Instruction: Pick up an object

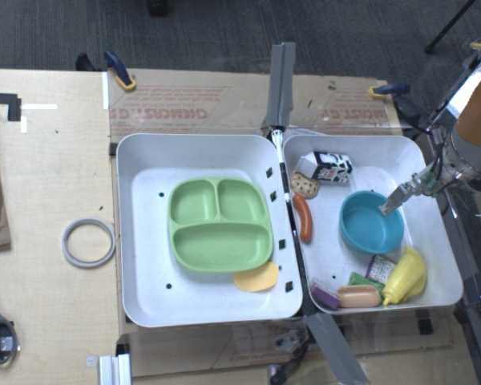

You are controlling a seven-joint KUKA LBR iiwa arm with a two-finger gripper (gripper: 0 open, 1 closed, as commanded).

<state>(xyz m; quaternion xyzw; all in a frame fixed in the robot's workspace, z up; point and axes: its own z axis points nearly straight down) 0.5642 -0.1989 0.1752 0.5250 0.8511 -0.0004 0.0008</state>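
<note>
Reaching in over the right bin (433, 155), the gripper (390, 204) hangs above the blue bowl's (370, 224) far rim; whether it is open cannot be told. Below the bowl, a yellow bottle (404, 276) partly hides a green item (362, 280).

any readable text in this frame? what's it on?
Red print on the brown cardboard sheet behind the white bins: upside down from this camera, too blurred to quote reliably.
Small black-and-white carton in the right bin: markings only, no legible words.
Small patterned card by the yellow bottle: too small to read.
</note>
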